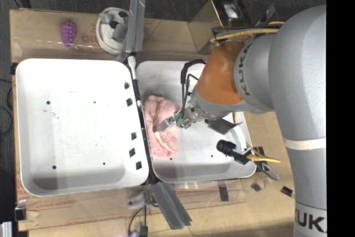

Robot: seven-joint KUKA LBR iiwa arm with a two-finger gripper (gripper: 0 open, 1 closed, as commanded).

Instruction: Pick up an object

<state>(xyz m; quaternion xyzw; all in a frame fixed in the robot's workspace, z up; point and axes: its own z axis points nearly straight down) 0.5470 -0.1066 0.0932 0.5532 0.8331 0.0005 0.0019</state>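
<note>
Pink cloth [161, 125] lies bunched against the divider-side wall of the right bin [166, 72]. Gripper [169, 122] sits over the cloth's arm-side edge; fingers' state cannot be told.

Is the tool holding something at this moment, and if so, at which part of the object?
It cannot be told. The tool is down at the right edge of the pink cloth in the right bin, touching or just above it, but no cloth is visibly between its fingers.
</note>
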